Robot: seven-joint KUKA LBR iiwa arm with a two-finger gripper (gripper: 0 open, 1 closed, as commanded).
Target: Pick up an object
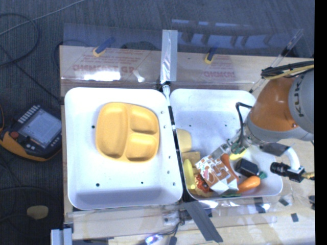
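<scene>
Gripper (236, 148) over red-white packet (217, 173); print possibly lettering, unreadable.

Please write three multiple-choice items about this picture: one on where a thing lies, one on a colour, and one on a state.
1. Where does the divided tray lie?
A. left bin
B. right bin
C. floor

2. What colour is the tray?
A. blue
B. yellow
C. green

3. How do the things in the right bin lie?
A. spread evenly
B. heaped at its near edge
C. stacked in its far corner

Answers: 1 A, it sits in the left bin. 2 B, its surface is yellow. 3 B, the carrot and packet crowd the near edge.
</scene>
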